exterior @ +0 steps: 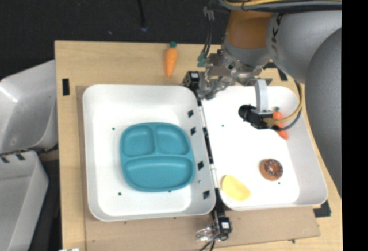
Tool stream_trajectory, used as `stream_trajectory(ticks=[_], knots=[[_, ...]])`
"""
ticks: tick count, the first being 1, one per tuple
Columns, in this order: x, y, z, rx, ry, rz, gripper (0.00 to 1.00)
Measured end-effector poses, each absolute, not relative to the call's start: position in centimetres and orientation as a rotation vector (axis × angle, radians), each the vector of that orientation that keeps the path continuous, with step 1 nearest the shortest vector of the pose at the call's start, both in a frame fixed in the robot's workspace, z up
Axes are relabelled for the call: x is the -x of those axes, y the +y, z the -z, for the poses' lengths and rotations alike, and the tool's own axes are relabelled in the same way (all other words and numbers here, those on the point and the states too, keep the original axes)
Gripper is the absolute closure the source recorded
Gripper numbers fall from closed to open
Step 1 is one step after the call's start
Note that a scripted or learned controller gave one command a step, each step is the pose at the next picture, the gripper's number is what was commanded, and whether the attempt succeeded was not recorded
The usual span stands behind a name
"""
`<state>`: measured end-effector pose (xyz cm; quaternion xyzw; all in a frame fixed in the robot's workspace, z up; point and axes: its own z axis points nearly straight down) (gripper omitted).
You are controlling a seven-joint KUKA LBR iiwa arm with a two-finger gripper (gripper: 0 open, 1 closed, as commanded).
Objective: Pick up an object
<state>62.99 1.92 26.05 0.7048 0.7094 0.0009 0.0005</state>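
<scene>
White plastic bins sit side by side on the worktop (115,63), and the pickable stuff is all in the right bin (241,146). There's a brown donut (271,169) toward the front, a yellow piece (235,188) tucked near the front-left corner, and a small orange bit (281,129) further back. The tool (214,84) hangs over that bin's back-left corner, right by the seam with the left bin (103,186) and well apart from all three. Can't tell if it's open or closed, it's too cluttered up there.

Nothing looks picked yet. The donut seems the safest bet: it lies on bare floor, so the arm should centre above it and drop straight down. The yellow piece hugs the wall, which could spoil a clean grab.
</scene>
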Motion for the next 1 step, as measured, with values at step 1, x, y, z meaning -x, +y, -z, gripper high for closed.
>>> stream_trajectory(ticks=[1], knots=[[-62.34,6.37,-25.64,-2.215,2.229,-0.001,1.0]])
